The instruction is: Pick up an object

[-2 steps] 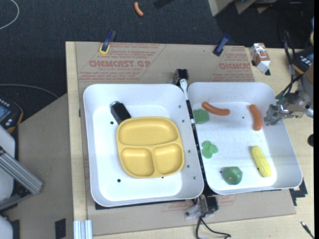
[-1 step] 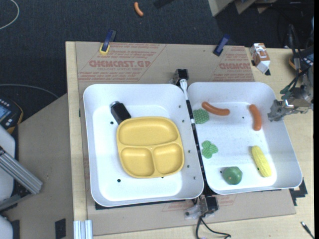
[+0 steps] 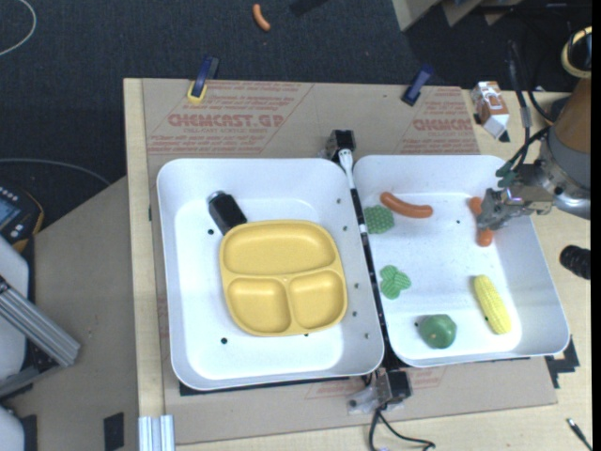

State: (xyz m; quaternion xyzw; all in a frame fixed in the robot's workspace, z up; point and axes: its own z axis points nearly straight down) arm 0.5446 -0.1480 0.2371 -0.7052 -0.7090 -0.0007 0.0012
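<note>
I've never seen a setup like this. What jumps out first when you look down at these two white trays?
The big yellow plastic divided plate in the left white bin catches the eye first. The right white bin holds toy food: a yellow corn cob, a green round fruit and an orange-red sausage. The claw reaches in at the right bin's far right side, over a small orange piece.

Well away from the pincer (image 3: 495, 209), toward the view's left, a yellow divided plate (image 3: 282, 278) lies in the far bin (image 3: 178, 252) with a small black block (image 3: 225, 211) touching its upper corner. Beyond the pincer, up the view, a blue clamp (image 3: 417, 86) grips the lettered cardboard sheet (image 3: 282, 111) – a second clamp (image 3: 200, 81), blue and yellow, sits much farther left. Farther still, a small orange piece (image 3: 261, 16) lies on the dark floor.
</note>
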